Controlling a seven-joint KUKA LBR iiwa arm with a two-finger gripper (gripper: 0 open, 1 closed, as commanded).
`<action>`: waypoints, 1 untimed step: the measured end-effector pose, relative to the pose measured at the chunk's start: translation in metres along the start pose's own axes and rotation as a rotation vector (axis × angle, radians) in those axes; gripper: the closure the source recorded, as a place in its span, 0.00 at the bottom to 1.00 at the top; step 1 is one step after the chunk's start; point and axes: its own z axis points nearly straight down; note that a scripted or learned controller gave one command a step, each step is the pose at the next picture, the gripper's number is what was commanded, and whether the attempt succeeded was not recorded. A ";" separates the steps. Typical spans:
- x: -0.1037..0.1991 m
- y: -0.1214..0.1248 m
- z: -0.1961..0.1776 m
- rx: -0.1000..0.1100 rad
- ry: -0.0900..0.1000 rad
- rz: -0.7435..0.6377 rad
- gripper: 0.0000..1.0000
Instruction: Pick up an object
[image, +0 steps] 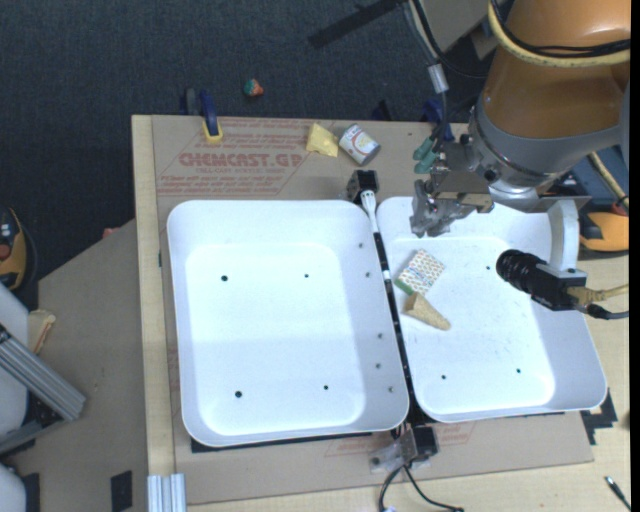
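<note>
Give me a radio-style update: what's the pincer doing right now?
Pincer over right bin's far-left corner. Patterned packet and tan wedge lie loose in that bin, nearer the camera. Nothing covering them.

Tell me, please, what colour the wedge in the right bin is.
The wedge is tan, best seen in the camera view.

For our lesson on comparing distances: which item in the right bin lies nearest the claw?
The checkered square pad, close beside the claw; the tan wedge lies farther off.

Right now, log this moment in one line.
gripper over right bin far rim | patterned packet, tan wedge inside | no grasp seen
</note>
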 end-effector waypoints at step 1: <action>0.117 -0.019 -0.023 0.009 0.002 -0.002 1.00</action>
